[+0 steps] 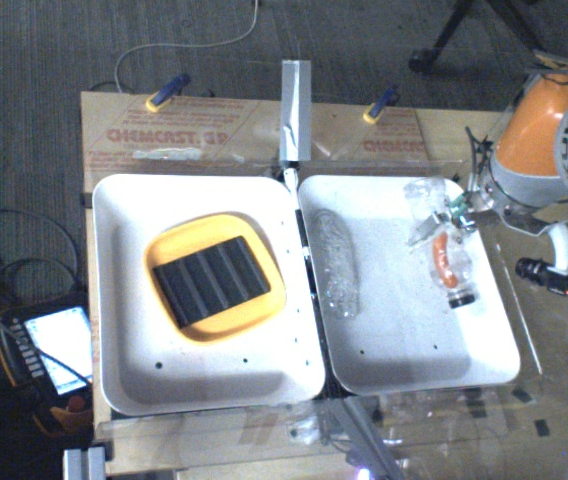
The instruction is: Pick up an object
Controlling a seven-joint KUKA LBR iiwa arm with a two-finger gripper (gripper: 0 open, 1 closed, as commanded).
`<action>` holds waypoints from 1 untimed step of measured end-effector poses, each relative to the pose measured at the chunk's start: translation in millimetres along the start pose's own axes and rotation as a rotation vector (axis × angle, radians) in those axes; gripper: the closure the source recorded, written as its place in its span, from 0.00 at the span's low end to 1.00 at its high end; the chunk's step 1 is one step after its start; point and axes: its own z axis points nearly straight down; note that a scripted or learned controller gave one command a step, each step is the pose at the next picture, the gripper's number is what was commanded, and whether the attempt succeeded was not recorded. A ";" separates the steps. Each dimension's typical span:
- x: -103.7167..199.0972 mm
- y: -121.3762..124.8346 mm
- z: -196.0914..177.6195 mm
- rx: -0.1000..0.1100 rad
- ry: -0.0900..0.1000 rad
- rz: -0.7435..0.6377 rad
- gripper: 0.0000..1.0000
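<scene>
- You had 2 white bins side by side; the left bin [114,268] carried a yellow tray with a black ribbed insert [214,278], lying slightly skewed near its middle.
- In the right bin [484,358], a clear plastic bottle [334,263] lay along the left wall, well apart from the arm.
- Your gripper [456,213] hung over the right bin's far right corner, just above an orange-and-clear item [446,258] by the right wall, likely your target.
- Whether it held anything, you couldn't tell.
</scene>
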 end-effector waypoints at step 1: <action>35.0 49.2 -45.2 0.000 -0.002 -0.089 1.00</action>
